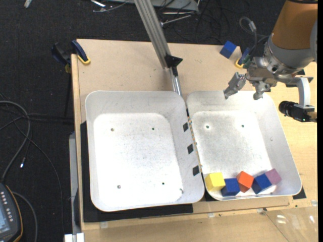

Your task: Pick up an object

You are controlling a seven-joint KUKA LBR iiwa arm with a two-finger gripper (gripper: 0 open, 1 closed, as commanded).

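My gripper point(246, 88) hangs above the far rim of the right bin point(282, 135), open, with nothing between its two grey fingers. Along the near edge of that bin lie several small blocks: a yellow cube point(215, 180), a blue block point(231, 186), an orange block point(246, 180), another blue block point(261, 182) and a pale purple block point(273, 176). They sit far below the gripper in this view, close together and touching.
The left bin point(96, 135) stands beside the right one. A blue cube point(228, 49) lies on the bench behind the right bin, left of the arm. A metal pole point(154, 26) slants down to the bins' shared far corner. A black clamp point(65, 53) grips the bench's back left.
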